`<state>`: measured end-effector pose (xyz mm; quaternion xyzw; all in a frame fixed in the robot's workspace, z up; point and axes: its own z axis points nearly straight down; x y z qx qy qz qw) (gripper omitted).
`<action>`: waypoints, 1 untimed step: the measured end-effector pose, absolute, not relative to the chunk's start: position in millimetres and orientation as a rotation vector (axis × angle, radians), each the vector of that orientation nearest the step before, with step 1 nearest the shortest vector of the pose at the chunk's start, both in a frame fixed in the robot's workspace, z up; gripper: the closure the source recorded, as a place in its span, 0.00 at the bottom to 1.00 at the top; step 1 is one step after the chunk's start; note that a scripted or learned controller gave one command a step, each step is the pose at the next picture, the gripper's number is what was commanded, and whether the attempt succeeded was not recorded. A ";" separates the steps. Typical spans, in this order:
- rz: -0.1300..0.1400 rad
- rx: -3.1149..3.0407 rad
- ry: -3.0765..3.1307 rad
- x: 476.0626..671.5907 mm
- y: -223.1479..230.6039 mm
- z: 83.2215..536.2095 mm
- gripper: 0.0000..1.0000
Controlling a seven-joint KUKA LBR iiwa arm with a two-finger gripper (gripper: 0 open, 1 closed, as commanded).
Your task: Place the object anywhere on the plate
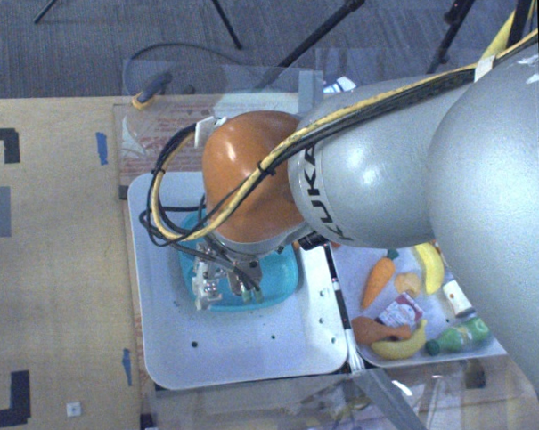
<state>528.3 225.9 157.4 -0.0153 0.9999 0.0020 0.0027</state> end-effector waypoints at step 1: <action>0.001 0.348 3.123 508.1 136.7 141.7 1.00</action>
